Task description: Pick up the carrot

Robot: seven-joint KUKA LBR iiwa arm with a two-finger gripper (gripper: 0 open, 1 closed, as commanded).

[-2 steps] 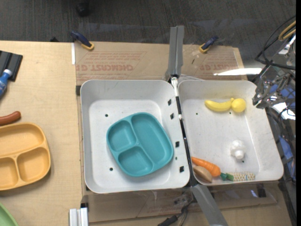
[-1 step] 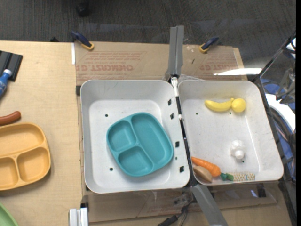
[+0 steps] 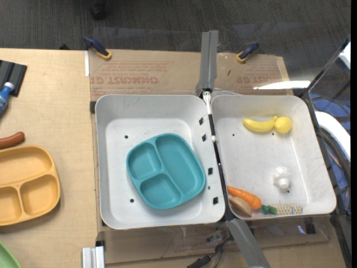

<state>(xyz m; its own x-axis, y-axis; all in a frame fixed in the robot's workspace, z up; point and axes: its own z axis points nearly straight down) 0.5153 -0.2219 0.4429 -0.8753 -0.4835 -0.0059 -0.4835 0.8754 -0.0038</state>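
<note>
A: Where does the carrot [image 3: 244, 196] lie?

B: In the right bin [image 3: 312, 166], at its lower left corner, close against the divider between the two bins. Its long axis runs from upper left to lower right of the frame, the orange body ending beside a green piece [image 3: 270, 209] at the lower wall. A tan, rounded object [image 3: 241, 206] touches it from below.

A: And the gripper, how open is it?

B: That cannot be told; nothing here gives its state, and nothing is held.

A: Which way must the approach run, then?

B: By the rig, the arm enters from the frame's right, so the carrot sits at the far side of its bin, toward lower left. Fingers would probably best close across the short axis, that is, along the lower-left to upper-right line. The wall and the tan object crowd the corner, a likely cause of a miss.

A: Other contents?

B: A banana [image 3: 257, 125], a lemon [image 3: 283, 125] and a white object [image 3: 281, 178], all well apart from the carrot. A teal tray [image 3: 165, 171] lies in the left bin [image 3: 111, 166].
</note>
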